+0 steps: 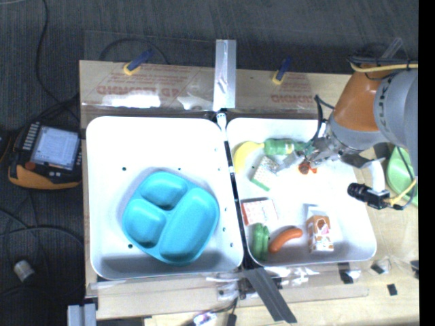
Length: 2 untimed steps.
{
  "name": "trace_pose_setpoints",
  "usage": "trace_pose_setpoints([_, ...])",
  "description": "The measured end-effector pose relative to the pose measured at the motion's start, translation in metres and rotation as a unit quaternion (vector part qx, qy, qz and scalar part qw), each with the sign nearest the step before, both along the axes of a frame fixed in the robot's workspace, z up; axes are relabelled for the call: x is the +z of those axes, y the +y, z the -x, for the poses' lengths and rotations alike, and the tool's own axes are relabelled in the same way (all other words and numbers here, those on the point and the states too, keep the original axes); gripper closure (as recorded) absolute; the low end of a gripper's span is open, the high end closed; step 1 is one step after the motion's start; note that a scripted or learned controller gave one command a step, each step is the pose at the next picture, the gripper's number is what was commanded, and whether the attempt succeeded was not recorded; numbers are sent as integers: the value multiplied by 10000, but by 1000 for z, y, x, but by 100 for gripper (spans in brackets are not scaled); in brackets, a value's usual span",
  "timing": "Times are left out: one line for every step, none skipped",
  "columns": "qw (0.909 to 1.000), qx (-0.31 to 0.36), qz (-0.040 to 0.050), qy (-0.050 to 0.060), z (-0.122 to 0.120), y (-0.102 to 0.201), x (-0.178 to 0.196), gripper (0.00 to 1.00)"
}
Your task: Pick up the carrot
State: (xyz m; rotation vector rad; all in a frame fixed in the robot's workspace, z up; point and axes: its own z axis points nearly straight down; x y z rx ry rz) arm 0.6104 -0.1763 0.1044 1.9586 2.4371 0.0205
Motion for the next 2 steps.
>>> trace_pose_setpoints([10000, -2, 16, -47, -2, -1, 11, 100])
trace_pose_setpoints([10000, -2, 13, -35, -2, 0, 10, 0])
